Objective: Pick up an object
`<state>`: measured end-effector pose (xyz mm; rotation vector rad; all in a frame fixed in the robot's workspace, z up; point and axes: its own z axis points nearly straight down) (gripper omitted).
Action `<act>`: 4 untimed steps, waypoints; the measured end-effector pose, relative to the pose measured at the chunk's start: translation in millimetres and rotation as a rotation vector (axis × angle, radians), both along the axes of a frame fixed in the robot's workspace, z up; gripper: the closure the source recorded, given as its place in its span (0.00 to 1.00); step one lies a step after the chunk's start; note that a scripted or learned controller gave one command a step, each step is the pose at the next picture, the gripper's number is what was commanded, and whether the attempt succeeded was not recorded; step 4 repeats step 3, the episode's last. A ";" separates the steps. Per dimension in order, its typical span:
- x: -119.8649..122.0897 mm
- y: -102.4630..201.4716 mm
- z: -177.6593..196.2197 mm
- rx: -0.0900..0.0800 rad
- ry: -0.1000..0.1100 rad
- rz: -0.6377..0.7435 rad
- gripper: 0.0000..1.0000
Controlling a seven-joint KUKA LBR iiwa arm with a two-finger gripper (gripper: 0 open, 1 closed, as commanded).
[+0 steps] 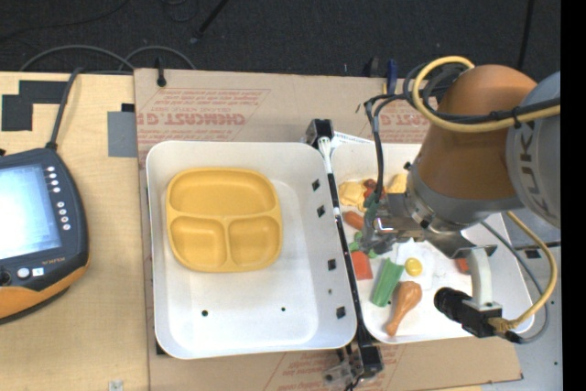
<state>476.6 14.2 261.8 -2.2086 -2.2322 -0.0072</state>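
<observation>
1. In the right bin (513,325) we see small toy foods: a green piece (386,281), a drumstick (403,305), a red piece (362,266) and a yellow piece (352,192).
2. The gripper (374,232) hangs just above the red piece, near the divider between the bins.
3. We cannot tell its opening; the wrist hides it.
4. The left bin (183,316) bears a yellow tray (223,218).

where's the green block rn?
In the right bin, near its front left, the green block lies beside the orange drumstick toy, just below the gripper.
</observation>
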 end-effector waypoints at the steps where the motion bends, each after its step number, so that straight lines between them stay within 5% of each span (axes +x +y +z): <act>1: 28.0 50.5 72.2 -0.002 -0.003 -0.004 1.00; 2: -1.8 52.3 80.4 -0.004 0.006 -0.009 1.00; 3: -0.5 95.5 140.0 -0.003 0.000 -0.005 1.00; 4: -0.5 95.5 140.0 -0.003 0.000 -0.005 1.00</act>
